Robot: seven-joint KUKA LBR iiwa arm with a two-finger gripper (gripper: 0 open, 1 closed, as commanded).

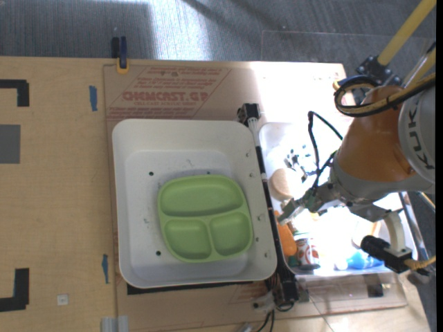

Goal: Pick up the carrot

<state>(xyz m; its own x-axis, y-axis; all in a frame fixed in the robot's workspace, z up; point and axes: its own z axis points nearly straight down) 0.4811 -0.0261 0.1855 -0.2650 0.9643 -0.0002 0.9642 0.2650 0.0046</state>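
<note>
From the overhead camera, looking down at a slant: my arm [377,140] comes in from the right, grey with the big orange band, hanging over the right bin [273,133]. That bin is badly washed out by glare, so a lot of what's in it is hard to read.

My end effector [294,209] is down low at the left side of that bin, pointing toward the divide between the two bins. Honestly I can't tell how it's set, open or closed. It's small, dark and partly lost in the glare.

The carrot [285,237] is the orange thing lying in the right bin, tight against its left wall, just below and beside my end effector. I can't tell if I'm touching it or just hovering near it. Nothing in the view shows it gripped.

Other stuff in that bin: a pale round thing [282,182] just above my end effector, a small can with red on it [305,250] right next to the carrot's lower end, and something blue [358,260] further right near the bottom edge.

The left bin [131,206] holds a green divided tray [205,217] with three compartments, sitting flat roughly in the middle.

Both bins sit on a brown cardboard sheet [169,88] on the counter [48,206].
</note>
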